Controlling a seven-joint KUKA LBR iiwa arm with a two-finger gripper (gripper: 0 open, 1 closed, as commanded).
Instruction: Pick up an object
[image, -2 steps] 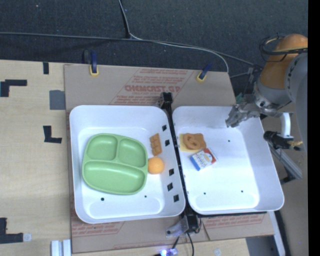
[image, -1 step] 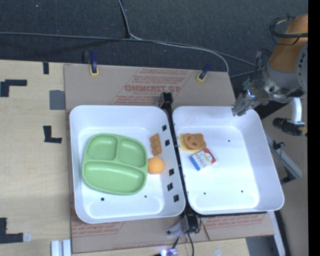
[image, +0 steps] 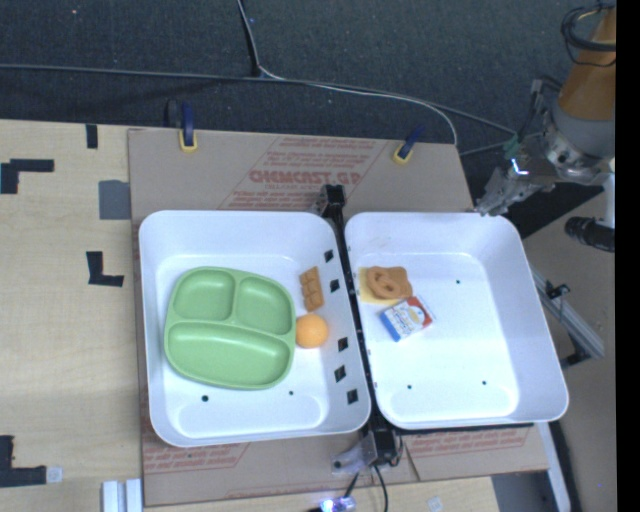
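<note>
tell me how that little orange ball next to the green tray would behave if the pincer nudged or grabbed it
The orange ball looks round and smooth, so a nudge would probably send it rolling along the left bin floor. It rests against the green tray, which may stop it on that side. Its curved surface could slip out of a two-finger pinch unless gripped across the middle.

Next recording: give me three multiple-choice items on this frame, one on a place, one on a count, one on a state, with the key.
1. Where does the orange ball lie?
A. left bin, beside the green divided plate
B. right bin
C. on the plate

2. How many objects lie in the right bin?
A. none
B. two
C. four

3. Where is the tool?
A. inside the left bin
B. pressed on the plate
C. outside the bins, past the right bin's far corner

Key: A, ball rests by the green divided plate; B, a tan toy and a small packet; C, arm stands off the bins.
</note>
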